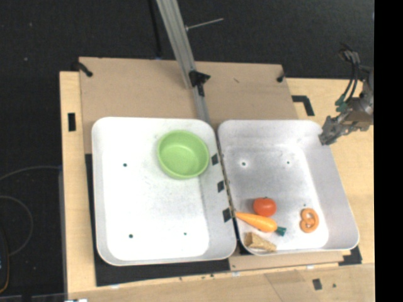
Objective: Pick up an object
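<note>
Small round red tomato-like toy point(265, 206) lying in the lower part of the right shallow white bin point(277, 146), free of any grasp. Just below it, an orange carrot-shaped toy with a dark green tip point(257, 221), stretched at a slant from the bin's left wall toward the middle. Below the carrot, against the bin's near rim, a pale tan wedge-shaped piece point(259, 242). To the right of the tomato, apart from it, a small orange pretzel-like ring point(308, 220). In the left shallow white bin point(119, 219), a light green round plastic bowl point(183, 155), upright, in the upper right part near the wall shared with the right bin. Both bins side by side on a light wooden worktop point(72, 282), with a brown cardboard sheet point(138, 87) behind them. Tool point(330, 133) at the upper right corner of the right bin, over its rim, well apart from all the toys; too small and dark to tell how far open, nothing seen in its grip. Grey metal pole point(179, 43) slanting down from the top edge to the gap between the bins.
</note>
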Action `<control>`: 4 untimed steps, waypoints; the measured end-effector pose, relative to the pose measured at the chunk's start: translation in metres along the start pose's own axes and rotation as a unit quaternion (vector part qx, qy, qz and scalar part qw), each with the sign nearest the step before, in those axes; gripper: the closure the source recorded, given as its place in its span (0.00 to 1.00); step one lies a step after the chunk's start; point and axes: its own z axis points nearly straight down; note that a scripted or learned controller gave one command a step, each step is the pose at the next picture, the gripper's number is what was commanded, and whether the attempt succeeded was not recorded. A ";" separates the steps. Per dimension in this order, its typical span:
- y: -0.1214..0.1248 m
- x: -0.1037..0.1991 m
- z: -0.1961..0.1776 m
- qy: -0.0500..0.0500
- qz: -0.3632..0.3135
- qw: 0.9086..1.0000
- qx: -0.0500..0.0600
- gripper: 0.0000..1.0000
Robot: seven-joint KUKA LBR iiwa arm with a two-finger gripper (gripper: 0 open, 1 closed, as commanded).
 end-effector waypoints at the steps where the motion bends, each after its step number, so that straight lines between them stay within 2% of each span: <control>1: 0.008 0.044 0.014 0.001 -0.001 1.000 0.001 1.00; 2: 0.012 0.094 0.011 0.001 -0.002 1.000 0.000 1.00; 4: 0.031 0.205 0.041 0.002 -0.002 1.000 0.003 1.00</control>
